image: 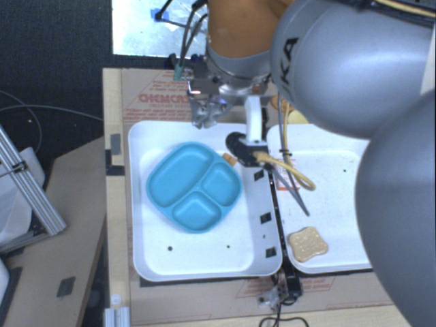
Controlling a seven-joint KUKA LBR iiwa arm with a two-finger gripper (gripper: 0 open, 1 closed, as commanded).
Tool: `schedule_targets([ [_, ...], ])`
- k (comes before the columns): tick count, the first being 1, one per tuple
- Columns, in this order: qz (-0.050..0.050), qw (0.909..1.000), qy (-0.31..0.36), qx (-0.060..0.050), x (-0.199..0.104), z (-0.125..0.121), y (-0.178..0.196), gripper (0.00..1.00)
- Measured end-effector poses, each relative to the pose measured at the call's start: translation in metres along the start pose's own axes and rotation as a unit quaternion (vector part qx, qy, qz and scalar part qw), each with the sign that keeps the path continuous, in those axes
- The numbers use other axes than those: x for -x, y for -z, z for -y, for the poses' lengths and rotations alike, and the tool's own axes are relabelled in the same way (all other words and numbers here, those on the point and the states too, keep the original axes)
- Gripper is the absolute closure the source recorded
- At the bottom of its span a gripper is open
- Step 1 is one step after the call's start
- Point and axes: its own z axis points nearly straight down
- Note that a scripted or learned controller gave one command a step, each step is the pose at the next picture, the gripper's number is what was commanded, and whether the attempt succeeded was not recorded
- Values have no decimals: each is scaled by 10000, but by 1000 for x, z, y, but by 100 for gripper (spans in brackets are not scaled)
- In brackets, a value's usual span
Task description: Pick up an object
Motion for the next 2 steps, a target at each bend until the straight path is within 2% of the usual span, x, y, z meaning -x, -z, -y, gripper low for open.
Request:
schedule_targets([
  [1,3,10000,-8,-5,-14,72,-58,100],
  [2,-32,9999,-58,129,37,88,75,100],
])
